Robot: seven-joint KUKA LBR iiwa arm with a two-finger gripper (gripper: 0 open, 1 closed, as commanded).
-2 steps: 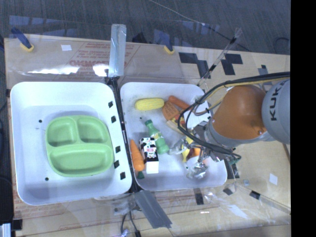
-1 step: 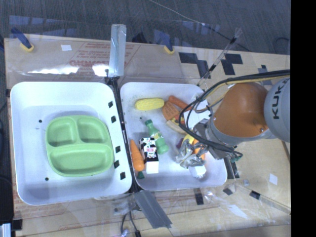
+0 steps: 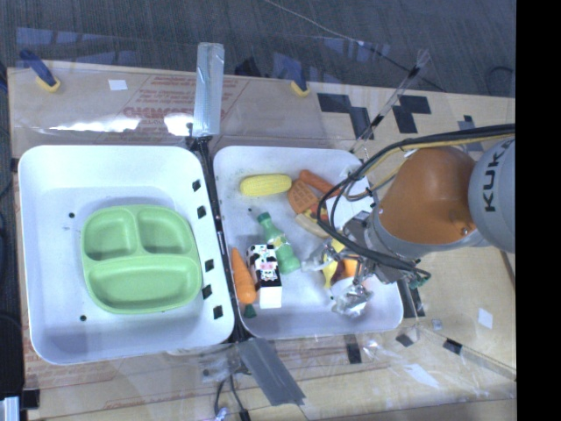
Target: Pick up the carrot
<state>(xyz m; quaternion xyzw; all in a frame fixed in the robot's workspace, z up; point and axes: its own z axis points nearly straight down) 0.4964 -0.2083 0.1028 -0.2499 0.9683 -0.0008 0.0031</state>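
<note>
The carrot (image 3: 243, 277) is orange with a small green tip and lies lengthwise against the left wall of the right bin (image 3: 289, 323), next to a cow-patterned milk carton (image 3: 266, 270). My gripper (image 3: 349, 277) hangs low over the right side of the same bin, well to the right of the carrot. It is among small yellow and orange items (image 3: 337, 266) and a crumpled silvery piece (image 3: 352, 302). The arm's orange band (image 3: 429, 198) and cables hide part of the bin's right edge.
In the right bin there are also a yellow corn cob (image 3: 265, 184), an orange waffle-like piece (image 3: 308, 193) and a green bottle (image 3: 273, 235). The left bin (image 3: 53, 191) holds a green divided plate (image 3: 140, 257). A ridge (image 3: 210, 226) separates the two bins.
</note>
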